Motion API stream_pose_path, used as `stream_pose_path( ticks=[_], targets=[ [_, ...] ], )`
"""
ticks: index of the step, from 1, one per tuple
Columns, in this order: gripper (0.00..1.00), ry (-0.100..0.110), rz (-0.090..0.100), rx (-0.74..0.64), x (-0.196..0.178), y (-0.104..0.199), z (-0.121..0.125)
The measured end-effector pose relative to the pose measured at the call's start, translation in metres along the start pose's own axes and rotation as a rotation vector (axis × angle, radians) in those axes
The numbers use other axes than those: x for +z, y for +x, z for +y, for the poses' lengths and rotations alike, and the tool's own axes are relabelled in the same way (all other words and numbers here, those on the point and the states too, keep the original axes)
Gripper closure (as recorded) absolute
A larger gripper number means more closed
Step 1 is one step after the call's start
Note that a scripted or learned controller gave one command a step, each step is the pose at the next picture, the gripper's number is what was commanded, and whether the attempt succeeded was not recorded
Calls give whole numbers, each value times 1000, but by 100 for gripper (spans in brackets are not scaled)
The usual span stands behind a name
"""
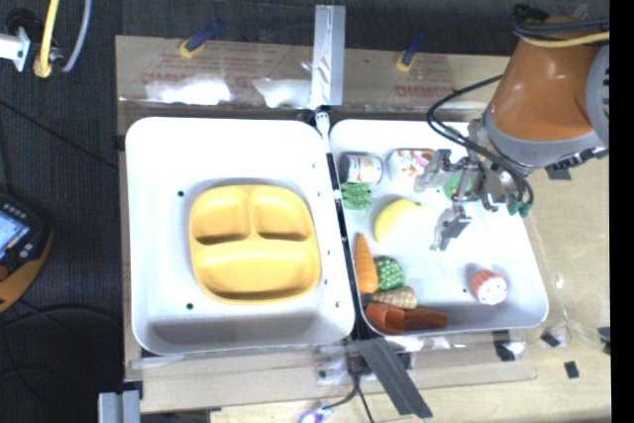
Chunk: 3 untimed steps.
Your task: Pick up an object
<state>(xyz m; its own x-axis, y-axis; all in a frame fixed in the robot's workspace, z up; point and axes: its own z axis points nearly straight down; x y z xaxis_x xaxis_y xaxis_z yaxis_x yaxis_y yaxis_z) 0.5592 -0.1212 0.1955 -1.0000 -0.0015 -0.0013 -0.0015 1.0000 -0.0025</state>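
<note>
The right bin [525,307] holds several small objects. A yellow lemon-like piece [394,216] lies near its middle, with a small can [363,168] and a pale packet [408,160] at the back. An orange carrot [365,263], a green knobbly piece [388,270] and a red-brown piece [406,317] crowd the front left. A red and white round piece [487,285] sits alone at the front right. My gripper [443,201] hangs over the bin's middle right, just right of the lemon piece. Its fingers are spread open with nothing between them.
The left bin [158,312] holds a yellow divided tray [254,241]. A green item [355,196] leans against the divider wall between the bins. Cables and a yellow hose lie on the dark floor at the upper left.
</note>
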Motion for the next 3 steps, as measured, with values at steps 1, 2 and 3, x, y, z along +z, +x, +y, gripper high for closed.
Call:
stream_pose_path(
  ticks=[1,2,3],
  targets=[
    [0,-2,-1,67,98,-31,26],
    [100,4,-3,65,89,-32,26],
    [0,4,-2,65,89,-32,26]
  ],
)
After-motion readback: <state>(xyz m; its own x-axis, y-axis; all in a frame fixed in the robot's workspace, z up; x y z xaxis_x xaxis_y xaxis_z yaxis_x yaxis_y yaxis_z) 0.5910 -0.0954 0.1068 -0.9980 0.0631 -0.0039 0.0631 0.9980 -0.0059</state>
